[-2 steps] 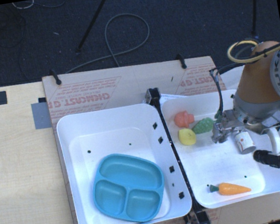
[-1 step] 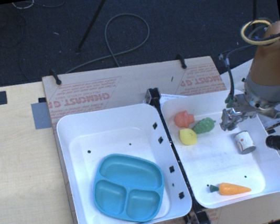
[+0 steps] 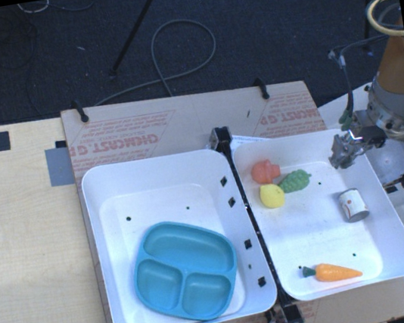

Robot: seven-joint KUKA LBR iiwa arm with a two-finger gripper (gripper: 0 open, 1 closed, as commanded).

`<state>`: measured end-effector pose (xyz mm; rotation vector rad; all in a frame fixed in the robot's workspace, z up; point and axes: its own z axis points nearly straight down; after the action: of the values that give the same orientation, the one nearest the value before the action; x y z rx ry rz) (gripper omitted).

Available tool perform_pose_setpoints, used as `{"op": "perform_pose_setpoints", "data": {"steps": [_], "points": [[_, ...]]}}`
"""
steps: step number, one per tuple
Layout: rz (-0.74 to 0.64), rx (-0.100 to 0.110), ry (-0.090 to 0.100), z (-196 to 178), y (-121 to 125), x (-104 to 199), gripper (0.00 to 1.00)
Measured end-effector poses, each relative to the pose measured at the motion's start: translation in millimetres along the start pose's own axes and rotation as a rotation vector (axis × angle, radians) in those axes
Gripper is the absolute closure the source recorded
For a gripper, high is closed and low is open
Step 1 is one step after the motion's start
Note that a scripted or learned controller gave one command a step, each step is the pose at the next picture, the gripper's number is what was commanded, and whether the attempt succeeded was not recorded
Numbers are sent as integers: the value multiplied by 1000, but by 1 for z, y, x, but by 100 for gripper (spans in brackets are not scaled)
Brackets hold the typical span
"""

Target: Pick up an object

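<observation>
The right bin (image 3: 399,239) holds a red-orange toy (image 3: 265,171), a green toy (image 3: 295,180) and a yellow lemon-like toy (image 3: 271,196) clustered at its upper left. A small white can (image 3: 353,204) with a red band lies on its side toward the right. An orange carrot (image 3: 334,271) lies near the front edge. My gripper (image 3: 344,148) hangs over the bin's upper right corner, above and apart from the can, with nothing seen in it.
The left bin (image 3: 103,189) holds a blue divided plate (image 3: 185,269). A black hinge strip (image 3: 244,219) runs between the bins. Cardboard (image 3: 151,131) lies under both. The arm (image 3: 396,86) enters from the right.
</observation>
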<state>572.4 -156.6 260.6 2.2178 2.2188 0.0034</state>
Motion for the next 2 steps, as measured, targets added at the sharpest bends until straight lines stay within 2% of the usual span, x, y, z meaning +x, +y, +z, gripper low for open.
{"op": "perform_pose_setpoints", "data": {"steps": [1, 2], "points": [[-4, 7, 4, -5, -10, 53, 100], [-3, 10, 4, 13, -24, 104, 100]]}}
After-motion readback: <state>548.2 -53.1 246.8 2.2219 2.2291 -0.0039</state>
